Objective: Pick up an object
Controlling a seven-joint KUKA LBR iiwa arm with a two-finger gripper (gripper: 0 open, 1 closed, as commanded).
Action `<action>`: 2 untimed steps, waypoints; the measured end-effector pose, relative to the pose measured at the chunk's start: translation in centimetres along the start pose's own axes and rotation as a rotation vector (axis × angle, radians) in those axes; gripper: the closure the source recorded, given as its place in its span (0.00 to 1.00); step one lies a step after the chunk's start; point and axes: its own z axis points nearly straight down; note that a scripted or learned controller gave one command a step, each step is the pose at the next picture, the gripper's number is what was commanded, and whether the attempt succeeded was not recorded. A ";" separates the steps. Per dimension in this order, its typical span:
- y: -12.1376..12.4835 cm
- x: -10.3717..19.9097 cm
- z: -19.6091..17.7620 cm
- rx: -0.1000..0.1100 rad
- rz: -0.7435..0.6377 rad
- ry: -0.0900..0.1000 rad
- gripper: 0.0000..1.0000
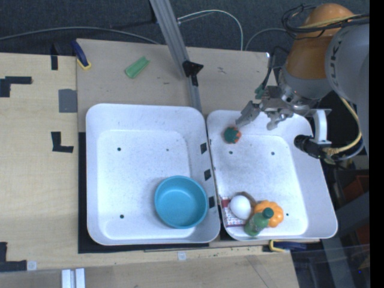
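Down at the right bin's [318, 185] near edge sit a white egg [240, 206] and orange toy [270, 213], while its far-left corner keeps a small green-orange ball [232, 135]; the empty, spread-fingered gripper [264, 116] above could push that ball away against the wall.

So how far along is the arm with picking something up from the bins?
Nothing looks picked up yet. The gripper is open over the far end of the right bin, with nothing between its fingers. The small green and orange ball lies just beside it on the bin floor. Still left: closing on an object and lifting it. The white egg and blue bowl sit untouched.
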 end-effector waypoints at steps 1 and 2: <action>0.0 0.0 0.0 0.000 0.000 0.000 0.00; -0.6 0.4 6.3 0.006 0.001 -0.001 0.00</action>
